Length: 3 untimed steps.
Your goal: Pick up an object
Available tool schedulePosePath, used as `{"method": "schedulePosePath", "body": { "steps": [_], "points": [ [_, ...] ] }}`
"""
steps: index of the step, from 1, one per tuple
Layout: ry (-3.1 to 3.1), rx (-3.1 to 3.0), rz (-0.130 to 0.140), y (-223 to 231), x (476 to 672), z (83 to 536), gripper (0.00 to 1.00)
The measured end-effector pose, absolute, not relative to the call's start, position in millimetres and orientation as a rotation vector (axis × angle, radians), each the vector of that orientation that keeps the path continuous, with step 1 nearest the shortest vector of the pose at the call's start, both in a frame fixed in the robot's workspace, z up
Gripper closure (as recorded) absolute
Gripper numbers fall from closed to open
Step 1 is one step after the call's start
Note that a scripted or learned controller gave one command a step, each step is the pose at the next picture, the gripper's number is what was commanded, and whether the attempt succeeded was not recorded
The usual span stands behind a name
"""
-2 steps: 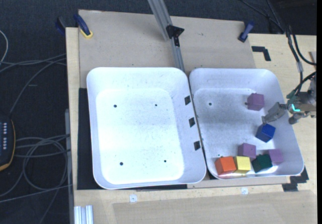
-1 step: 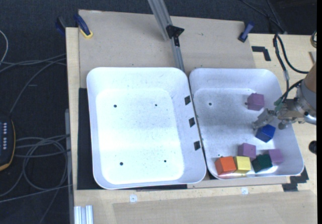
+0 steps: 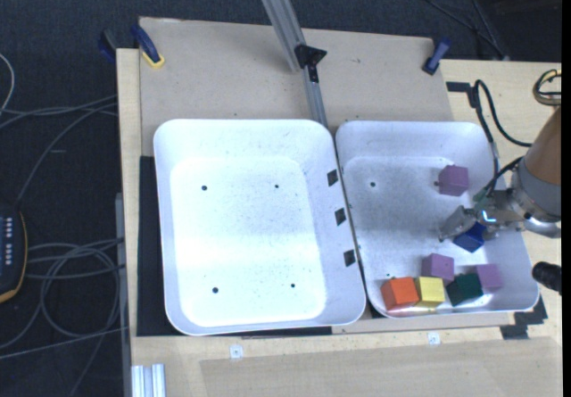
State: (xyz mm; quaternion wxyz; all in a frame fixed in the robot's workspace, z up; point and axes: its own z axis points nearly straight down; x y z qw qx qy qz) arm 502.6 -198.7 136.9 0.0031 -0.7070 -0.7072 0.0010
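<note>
Blocks crowd the lower right of the frame, lined up against the near wall of the right bin: an orange block, a yellow block, a dark green block and a small purple block, with another purple block just behind the row. A sixth, also purple, sits apart near the bin's upper right corner. They bunch low, I judge, because the bin's sloped edge lets loose pieces settle there.

My gripper comes in from the right edge of the frame and hangs low over the middle right of that bin, tilted toward its floor. A blue block shows at my fingertips, touching or just under them. Whether my fingers are spread or closed on it I cannot tell; metal and cable hide the gap, so I claim no hold on it.

The left bin lies beside the right one, the two rims meeting at centre frame, where three dark clips mark the seam. A metal rail slants down from the top of the frame to that seam.

My read is that the pick is at the closing stage on the blue block. It stands clear of the row below, which leaves room around it, though the bin's right wall is near and could nudge the block off line.
</note>
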Motion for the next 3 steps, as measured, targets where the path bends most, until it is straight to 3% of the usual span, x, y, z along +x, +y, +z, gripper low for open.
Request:
{"method": "schedulePosePath", "body": {
  "steps": [1, 2, 3],
  "points": [
    [-2.231, -2.233, -0.006, -202.2, 506.4, 116.9, 0.00],
    [-2.234, -2.236, -0.006, -202.7, 507.0, 126.1, 1.00],
    [-2.229, -2.226, -0.005, -206.9, 506.9, 189.7, 1.00]
  ]
}}
